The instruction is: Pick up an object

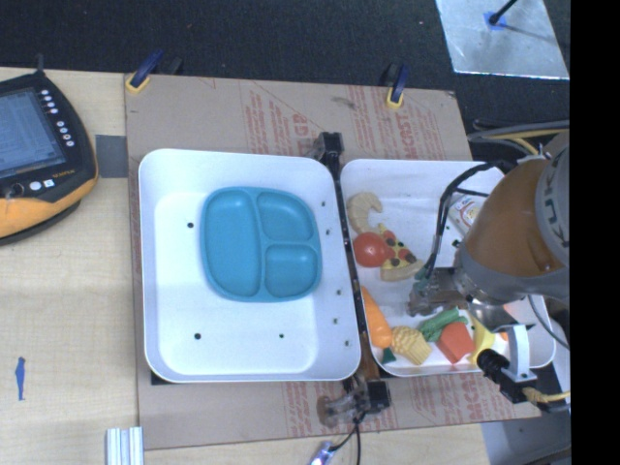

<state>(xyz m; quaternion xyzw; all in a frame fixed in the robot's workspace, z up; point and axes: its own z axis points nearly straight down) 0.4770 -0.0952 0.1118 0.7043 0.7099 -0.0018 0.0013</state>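
Overhead, the grey arm (pixel 518 226) with its orange band reaches in over the right-hand white bin (pixel 407 174), its end effector (pixel 433 294) lowered among a heap of toy food; whether it is open or closed cannot be told, and nothing can be seen gripped. Landmark for the scene is a round red tomato (pixel 369 250), glossy with a small highlight, lying near the bin's left wall. Just above the tomato sits a pale tan, curved piece (pixel 364 207) shaped like a croissant. Touching the tomato's right side is a pizza slice (pixel 397 256), yellow with red and dark toppings. Below the tomato, along the bin's left edge, lies an orange carrot (pixel 377 322), tapered and tilted. Further below and to the right of the tomato rests a yellow corn cob (pixel 410 343), knobbly in texture, beside a green piece (pixel 442 320) and an orange-red piece (pixel 456 342) close under the end effector. Well to the left of the tomato, in the left-hand white bin (pixel 160 260), a blue divided plate (pixel 260 242) with three compartments lies flat. Far left of the tomato, on the light wooden desk (pixel 68 337), sits an orange-edged control pendant (pixel 39 158) with a screen. Both bins stand on brown cardboard (pixel 281 114) clipped to the desk.
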